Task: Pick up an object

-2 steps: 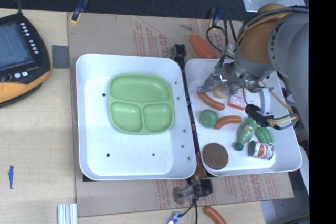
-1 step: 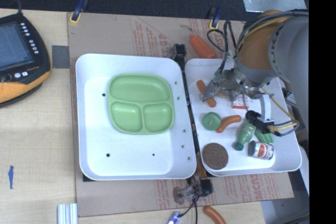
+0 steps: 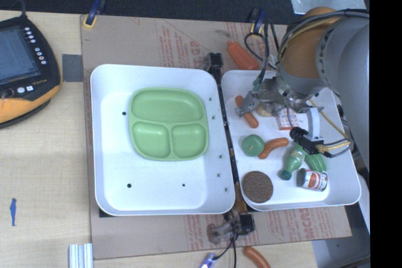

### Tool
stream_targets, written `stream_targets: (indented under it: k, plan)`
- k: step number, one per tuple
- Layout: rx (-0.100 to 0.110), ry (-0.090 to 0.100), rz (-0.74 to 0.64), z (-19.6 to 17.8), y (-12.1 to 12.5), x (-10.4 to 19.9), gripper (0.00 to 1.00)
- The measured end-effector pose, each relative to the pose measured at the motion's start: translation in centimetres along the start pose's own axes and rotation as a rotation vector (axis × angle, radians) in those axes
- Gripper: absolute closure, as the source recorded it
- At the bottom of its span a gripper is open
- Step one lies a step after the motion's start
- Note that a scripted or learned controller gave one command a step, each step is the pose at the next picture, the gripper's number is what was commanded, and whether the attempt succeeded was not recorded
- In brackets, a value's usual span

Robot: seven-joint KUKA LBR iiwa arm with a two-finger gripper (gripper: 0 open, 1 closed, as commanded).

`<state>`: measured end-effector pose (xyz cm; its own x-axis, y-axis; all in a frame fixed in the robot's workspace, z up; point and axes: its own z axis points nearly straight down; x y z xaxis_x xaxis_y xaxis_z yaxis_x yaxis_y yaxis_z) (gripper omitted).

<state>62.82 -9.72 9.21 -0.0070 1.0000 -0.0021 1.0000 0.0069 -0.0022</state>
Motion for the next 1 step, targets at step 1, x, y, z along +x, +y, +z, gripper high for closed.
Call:
stream_targets:
  k: [1]
  plan:
    - [0.000,0.002,0.002,-0.28,1.22,0.46,0.00]
